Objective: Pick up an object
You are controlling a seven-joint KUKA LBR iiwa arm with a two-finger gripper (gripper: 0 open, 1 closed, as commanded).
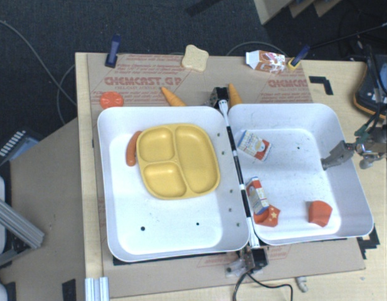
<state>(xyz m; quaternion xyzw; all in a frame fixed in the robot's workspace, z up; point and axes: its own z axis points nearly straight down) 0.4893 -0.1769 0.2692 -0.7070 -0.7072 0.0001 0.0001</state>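
Looking down on the counter point(55, 187), two white bins sit side by side. The left bin point(127, 231) carries one yellow divided plate point(178, 160) with three sections, and one orange-red sausage point(131, 149) lies just beside the plate, toward the bin's left wall.

Over in the right bin point(344, 168) I count three things: one small white carton point(253, 145) near the far left corner, one red-and-white carton point(261, 202) lying along the left wall at the near side, and one red block point(319, 212) toward the near right corner.

The end effector point(344, 153) pokes in over the right bin's right rim, apart from all three items; how wide it stands I cannot tell.

Along the counter's far edge: one slice of bread point(195, 57), one more carton point(266, 61), two carrots point(173, 97), one red disc point(110, 100), and one blue clip point(112, 50) near the far left corner.
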